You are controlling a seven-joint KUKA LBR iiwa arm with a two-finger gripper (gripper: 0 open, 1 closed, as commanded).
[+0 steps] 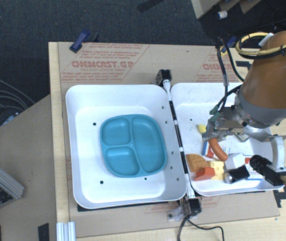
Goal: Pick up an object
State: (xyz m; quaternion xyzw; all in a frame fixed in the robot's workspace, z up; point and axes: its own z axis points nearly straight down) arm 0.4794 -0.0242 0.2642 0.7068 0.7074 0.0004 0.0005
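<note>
The orange sausage-shaped toy (pixel 218 149) lies in the right white bin (pixel 193 99), among a small yellow piece (pixel 202 129), a tan bread-like slab (pixel 195 161) and a red block (pixel 205 172). I'd drop straight onto the sausage, straddling its short axis so the neighbours don't get nudged. My pincer (pixel 214 133) hovers just above its upper end; I can't tell how wide it stands or whether it touches anything. The blue divided plate (pixel 133 144) sits in the left bin (pixel 83 104) on the desk (pixel 108 59).

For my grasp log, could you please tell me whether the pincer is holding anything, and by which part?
It cannot be told. The pincer is low in the right bin, just above the toy hot dog, but the arm's wrist hides whether anything is gripped.
</note>
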